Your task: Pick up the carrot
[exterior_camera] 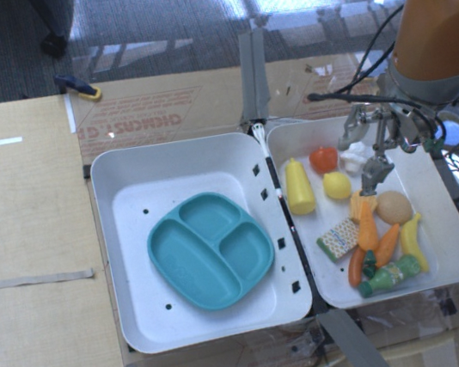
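One arm hangs over the right bin (452,263) in the approach step, its fingers (371,174) spread and holding nothing, while the carrot (367,229) lies just below their tips among crowded toys, so the next move likely needs a short, well-aligned descent.
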You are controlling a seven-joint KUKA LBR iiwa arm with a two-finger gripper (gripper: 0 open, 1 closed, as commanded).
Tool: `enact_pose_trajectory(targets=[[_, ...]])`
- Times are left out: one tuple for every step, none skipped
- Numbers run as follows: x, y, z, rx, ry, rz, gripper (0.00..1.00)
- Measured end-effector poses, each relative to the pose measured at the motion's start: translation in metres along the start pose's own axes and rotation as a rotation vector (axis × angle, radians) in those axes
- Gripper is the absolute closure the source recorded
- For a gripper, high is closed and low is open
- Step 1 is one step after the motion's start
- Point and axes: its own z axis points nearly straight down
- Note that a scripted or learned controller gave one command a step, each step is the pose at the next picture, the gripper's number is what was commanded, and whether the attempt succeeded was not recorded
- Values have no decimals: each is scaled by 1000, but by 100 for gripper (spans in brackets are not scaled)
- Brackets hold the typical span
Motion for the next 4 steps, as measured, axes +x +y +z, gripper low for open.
enact_pose_trajectory(targets=[[33, -48, 142, 0, -1, 35, 0], [70, -92, 141, 0, -1, -109, 0], [67, -91, 130, 2, -7, -113, 100], [92, -28, 75, -1, 0, 10, 100]])
